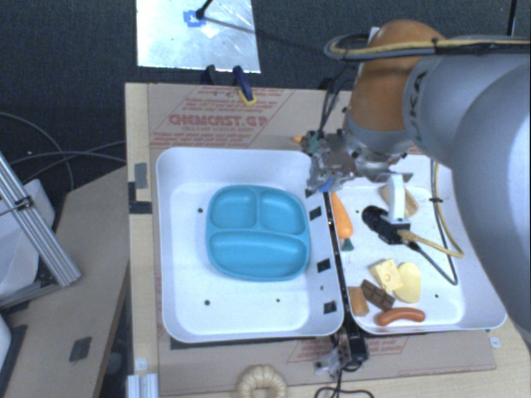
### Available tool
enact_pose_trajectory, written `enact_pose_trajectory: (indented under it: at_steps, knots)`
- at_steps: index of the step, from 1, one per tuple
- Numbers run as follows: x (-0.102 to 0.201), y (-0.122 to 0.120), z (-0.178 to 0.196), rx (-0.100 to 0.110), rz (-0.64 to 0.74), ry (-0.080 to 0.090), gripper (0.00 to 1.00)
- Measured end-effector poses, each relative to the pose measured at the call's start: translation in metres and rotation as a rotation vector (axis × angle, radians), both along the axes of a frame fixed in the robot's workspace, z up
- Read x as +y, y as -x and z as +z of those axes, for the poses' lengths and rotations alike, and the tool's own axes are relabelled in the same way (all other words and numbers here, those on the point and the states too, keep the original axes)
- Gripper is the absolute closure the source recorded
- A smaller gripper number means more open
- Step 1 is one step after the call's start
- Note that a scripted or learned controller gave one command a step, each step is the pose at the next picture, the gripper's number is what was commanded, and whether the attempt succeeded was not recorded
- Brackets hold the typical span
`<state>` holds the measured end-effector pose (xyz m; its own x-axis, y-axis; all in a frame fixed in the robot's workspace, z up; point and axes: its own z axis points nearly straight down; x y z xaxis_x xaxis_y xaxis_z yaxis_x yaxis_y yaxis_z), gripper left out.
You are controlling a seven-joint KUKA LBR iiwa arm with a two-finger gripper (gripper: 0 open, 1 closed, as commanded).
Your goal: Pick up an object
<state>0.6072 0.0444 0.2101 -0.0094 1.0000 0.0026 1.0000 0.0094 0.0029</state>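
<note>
My gripper [326,179] hangs over the far left corner of the right bin [465,309], close to the divider between the two bins. Just below it lies an orange carrot [340,217], its top end near the gripper's tip; I cannot tell whether they touch. Toward the near side of the same bin sit a yellow cheese wedge [384,274], a pale yellow slice [408,283], a dark brown chocolate piece [377,294], a light brown bar [358,300] and a reddish sausage [401,314]. Nothing is visibly held.
A blue divided plate [253,232] lies in the middle of the left bin [170,247]. The big grey arm covers the right bin's far right side. A foil sheet [199,23] lies beyond the bins, and a pale braided ring [263,381] lies in front of them.
</note>
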Motion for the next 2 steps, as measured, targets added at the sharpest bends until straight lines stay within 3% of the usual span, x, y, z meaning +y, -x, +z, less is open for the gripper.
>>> enact_pose_trajectory:
  at_steps: [1, 2]
  knots:
    - [0.0275, -0.0234, 0.0247, -0.002, -0.002, 0.001, 1.0]
    - [0.0288, -0.0168, 0.0239, 0.002, -0.005, 0.003, 1.0]
